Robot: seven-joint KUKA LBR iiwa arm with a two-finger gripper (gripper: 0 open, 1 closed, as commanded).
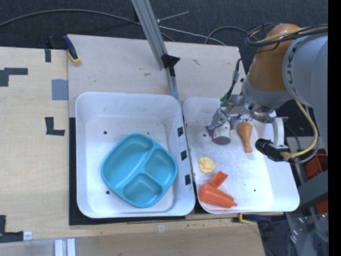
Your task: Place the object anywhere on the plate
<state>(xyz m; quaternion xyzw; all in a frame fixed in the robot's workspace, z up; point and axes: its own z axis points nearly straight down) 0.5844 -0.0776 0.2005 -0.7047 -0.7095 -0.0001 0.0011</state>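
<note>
A blue divided plate (139,169) lies in the left bin (88,143), toward its front. The gripper (226,119) hangs over the back of the right bin (277,188), reaching in from the right. Directly below its tip sits a small grey cylinder with a maroon end (221,136); whether the two touch is unclear. A tan drumstick-shaped toy (245,135) lies just to the right of the cylinder.
A yellow lump (206,164), a small orange piece (219,178) and an orange carrot (216,196) lie in the front left of the right bin. A metal post (154,31) slants up behind the bins. Cables trail at the back.
</note>
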